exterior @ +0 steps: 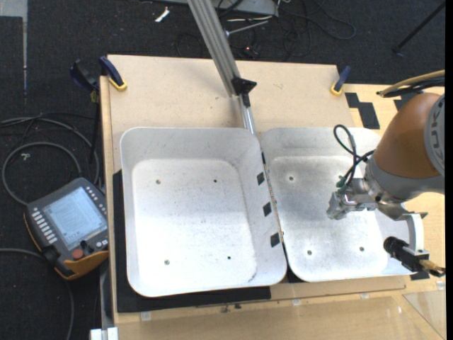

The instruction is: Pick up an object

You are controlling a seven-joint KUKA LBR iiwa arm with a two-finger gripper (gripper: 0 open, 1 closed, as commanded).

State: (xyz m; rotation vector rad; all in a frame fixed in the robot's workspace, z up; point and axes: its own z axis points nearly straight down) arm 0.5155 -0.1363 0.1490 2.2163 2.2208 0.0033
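A dark, carpet-like floor [49, 55] surrounds the bench, with black cables [28, 161] looped across it at the left and along the top. The bench [184, 94] is a pale wooden board, smooth and matt, with yellow-tipped clamps [113, 75] at its far corners and black tape marks [364, 112] near the right side.

Two shallow white bins are set side by side on it, their inner rims touching along the middle. The left bin [134, 190] is a rounded-corner tray of thin moulded plastic, its floor speckled with fine dark scuffs and marked by a few small dots. The right bin [297, 151] is of the same shape and finish. No loose object can be made out in either bin; the task's thing cannot be located from this view.

The arm [410, 144] is seen at the right edge as a rounded orange and grey casing, reaching over the right bin. A slanted grey metal pole [216, 37] crosses from the top down to the junction of the bins. A grey and orange handheld pendant [67, 222] with a small screen lies on the floor at the left.

The gripper [342, 205], a small metallic assembly, is positioned low over the floor of the right bin, near its right half. Whether it is open or closed cannot be told, and nothing is seen held in it.
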